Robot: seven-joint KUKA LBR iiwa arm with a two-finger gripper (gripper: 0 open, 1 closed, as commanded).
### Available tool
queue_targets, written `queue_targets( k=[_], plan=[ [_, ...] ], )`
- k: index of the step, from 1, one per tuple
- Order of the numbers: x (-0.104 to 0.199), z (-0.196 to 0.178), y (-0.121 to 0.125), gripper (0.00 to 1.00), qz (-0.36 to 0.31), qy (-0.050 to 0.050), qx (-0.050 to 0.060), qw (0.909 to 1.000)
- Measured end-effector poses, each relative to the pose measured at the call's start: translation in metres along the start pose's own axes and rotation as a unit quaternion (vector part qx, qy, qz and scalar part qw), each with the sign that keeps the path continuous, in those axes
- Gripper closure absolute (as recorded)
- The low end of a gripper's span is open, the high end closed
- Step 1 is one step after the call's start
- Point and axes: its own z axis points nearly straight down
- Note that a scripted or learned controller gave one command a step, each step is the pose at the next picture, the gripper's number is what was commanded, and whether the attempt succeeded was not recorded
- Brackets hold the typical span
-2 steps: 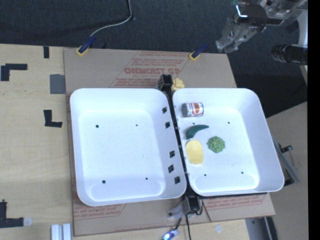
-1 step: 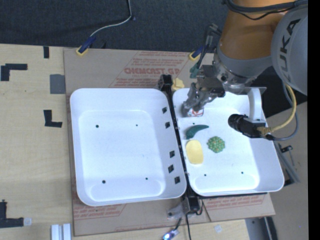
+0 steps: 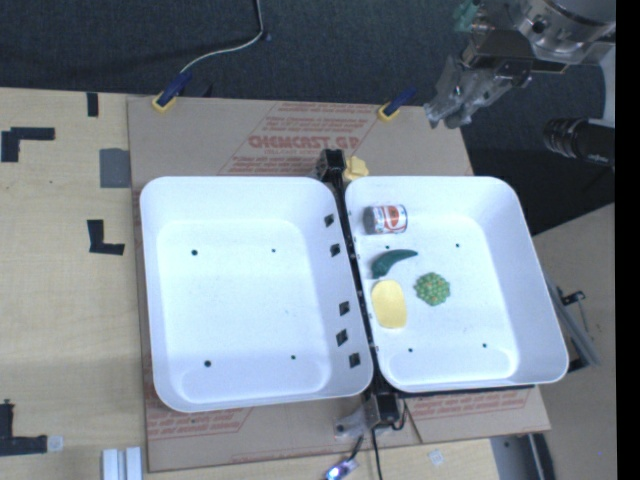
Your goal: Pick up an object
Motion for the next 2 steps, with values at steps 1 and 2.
queue_targets(
  k=[1, 2],
  plan=[
    [0.034, 0.115, -0.075, 1.00, -0.001, -0.001, 0.017, 0.9999],
    [0.142, 0.035, -0.053, 1.00, -0.005, 0.002, 0.006, 1.0000]
  ],
)
